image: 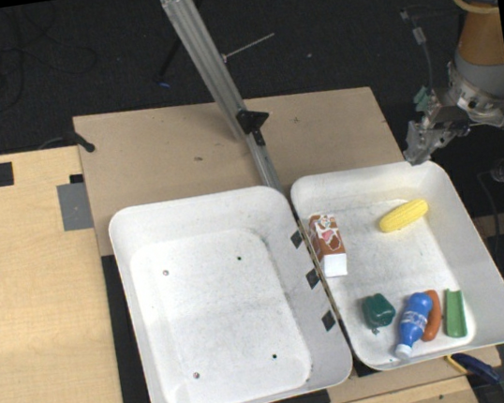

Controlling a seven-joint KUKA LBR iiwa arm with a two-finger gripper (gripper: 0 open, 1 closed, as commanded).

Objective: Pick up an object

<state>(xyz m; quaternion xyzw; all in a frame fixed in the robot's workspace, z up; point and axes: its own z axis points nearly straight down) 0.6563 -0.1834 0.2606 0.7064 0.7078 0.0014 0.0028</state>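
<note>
The right bin (462,210) holds a yellow corn cob (403,214) near its back, a brown and white carton (327,244) against its left wall, and a dark green block (377,311) at the front. A blue bottle (413,322), an orange piece (431,314) and a green piece (454,314) lie side by side in the front right corner. My gripper (418,143) hangs beyond the bin's back right corner, above the bench edge, with nothing visibly between its fingers. It is well apart from the corn cob.
The left bin (138,261) stands beside the right one, joined by black clips (311,277). A slanted aluminium rail (218,78) rises behind the bins. The brown board (178,151) lies beneath, with a light wooden table (33,316) to the left.
</note>
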